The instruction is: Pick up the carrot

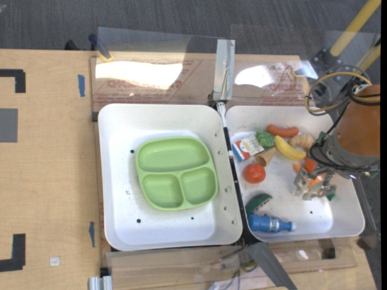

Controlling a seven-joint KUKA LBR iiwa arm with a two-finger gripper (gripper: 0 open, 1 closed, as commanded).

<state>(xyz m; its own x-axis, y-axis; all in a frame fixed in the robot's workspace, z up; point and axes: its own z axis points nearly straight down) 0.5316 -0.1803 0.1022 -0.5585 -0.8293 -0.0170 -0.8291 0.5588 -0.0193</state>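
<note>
Pale wooden tabletop carrying two shallow white bins side by side, viewed from above at a slant. Left white bin holds a light green three-compartment plastic plate, set near its centre. Right white bin holds the toy foods: a red tomato, a yellow banana, a red sausage, a dark green curved piece and a blue bottle lying on its side near the front wall. Grey arm with orange band reaches in from the right, placing the metal two-finger gripper low over the right side of this bin. Small orange carrot appears just at the gripper, partly hidden by it. Whether the carrot sits between the fingers, and how far the gripper is open, cannot be told. Judged stage: at or about the grasp.
</note>
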